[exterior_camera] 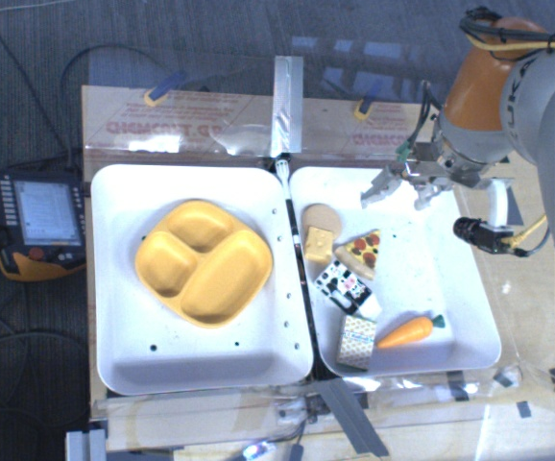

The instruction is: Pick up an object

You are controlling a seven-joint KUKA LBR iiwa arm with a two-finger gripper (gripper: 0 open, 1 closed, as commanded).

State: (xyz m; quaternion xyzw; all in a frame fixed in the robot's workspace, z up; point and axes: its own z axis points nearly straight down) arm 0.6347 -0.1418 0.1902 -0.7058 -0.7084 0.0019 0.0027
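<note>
The gripper [404, 188] hangs above the far end of the right bin [470, 296], its two fingers [377, 189] spread apart with nothing between them. The carrot [407, 331] lies near that bin's near edge, beside a patterned box [357, 341]. A pizza slice [362, 251], cheese wedge [318, 244] and round cookie [322, 218] sit together near the divider. The left bin [124, 353] holds a yellow sectioned plate [204, 260].

Grey arm [537, 104], orange band, black cables, pale metal gripper [402, 188], perhaps a green mark near the wrist
</note>
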